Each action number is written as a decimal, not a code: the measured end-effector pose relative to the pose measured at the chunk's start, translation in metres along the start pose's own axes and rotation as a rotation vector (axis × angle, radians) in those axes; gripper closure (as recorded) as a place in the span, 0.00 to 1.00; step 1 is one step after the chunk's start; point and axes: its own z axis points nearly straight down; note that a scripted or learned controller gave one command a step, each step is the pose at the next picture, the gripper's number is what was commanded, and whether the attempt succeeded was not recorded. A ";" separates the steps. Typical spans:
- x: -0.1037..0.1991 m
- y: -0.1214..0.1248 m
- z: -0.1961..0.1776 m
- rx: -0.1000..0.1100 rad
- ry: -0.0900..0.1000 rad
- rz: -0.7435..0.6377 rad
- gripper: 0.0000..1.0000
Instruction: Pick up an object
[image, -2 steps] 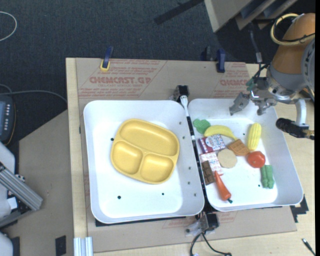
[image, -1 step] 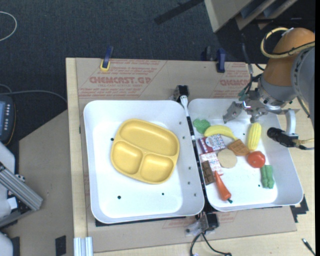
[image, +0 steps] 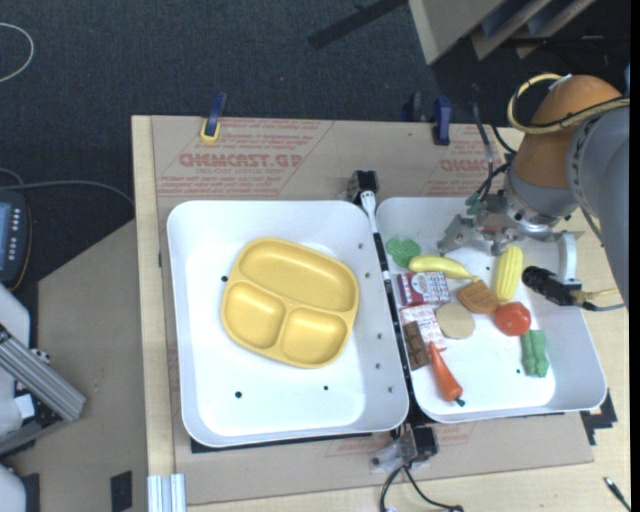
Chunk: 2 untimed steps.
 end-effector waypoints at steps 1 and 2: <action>0.000 0.001 -0.013 -0.004 -0.001 0.000 1.00; 0.002 -0.003 -0.075 -0.007 -0.002 0.001 1.00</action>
